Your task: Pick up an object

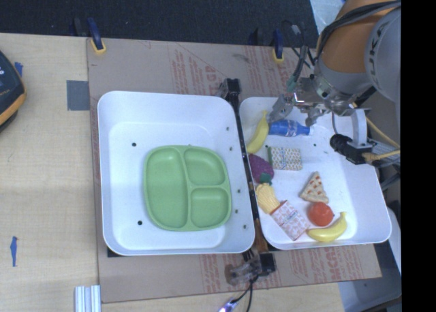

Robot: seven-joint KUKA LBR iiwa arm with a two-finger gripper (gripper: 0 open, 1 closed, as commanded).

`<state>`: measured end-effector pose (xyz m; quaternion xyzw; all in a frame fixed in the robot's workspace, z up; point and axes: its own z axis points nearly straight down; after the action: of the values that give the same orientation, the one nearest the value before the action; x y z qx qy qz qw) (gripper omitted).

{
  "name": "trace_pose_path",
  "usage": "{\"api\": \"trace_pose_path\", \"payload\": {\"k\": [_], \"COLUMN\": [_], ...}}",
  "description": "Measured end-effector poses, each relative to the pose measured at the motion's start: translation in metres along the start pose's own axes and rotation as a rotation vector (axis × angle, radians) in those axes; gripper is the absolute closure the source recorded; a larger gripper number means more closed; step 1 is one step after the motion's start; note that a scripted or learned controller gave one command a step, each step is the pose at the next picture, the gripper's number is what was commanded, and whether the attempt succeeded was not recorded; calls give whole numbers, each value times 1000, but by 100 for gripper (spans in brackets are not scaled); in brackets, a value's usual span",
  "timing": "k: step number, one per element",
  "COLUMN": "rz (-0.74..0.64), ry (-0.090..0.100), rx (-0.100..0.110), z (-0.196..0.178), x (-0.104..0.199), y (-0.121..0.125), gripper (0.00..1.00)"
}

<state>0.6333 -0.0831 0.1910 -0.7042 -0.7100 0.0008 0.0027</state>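
My gripper (294, 108) hangs over the far edge of the right bin (364, 188), fingers spread and nothing between them. Just in front of it a small blue bottle (289, 128) lies on its side on the bin floor, apart from the fingers. Around it lie a yellow banana (259, 133) against the bin's left wall, a patterned packet (285, 158), a purple piece (260, 166), a yellow corn cob (268, 197), a second packet (291, 219), a pizza slice (314, 188), a red tomato (320, 214) and another banana (328, 230).
The left bin (116, 167) holds a green divided plate (187, 186). The arm's grey and orange body (361, 38) fills the upper right, with a black cable fitting (349, 147) over the right bin's far right part. Clamps (95, 35) hold the cardboard base.
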Motion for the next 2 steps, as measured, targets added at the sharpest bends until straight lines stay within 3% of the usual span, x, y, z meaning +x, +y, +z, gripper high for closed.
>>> {"api": "trace_pose_path", "payload": {"k": [1, 2], "rz": [5, 5], "ry": [-4, -3], "rx": [-1, -1], "z": [-2, 100], "x": [-51, -93], "y": [-93, -121], "gripper": [0, 0]}}
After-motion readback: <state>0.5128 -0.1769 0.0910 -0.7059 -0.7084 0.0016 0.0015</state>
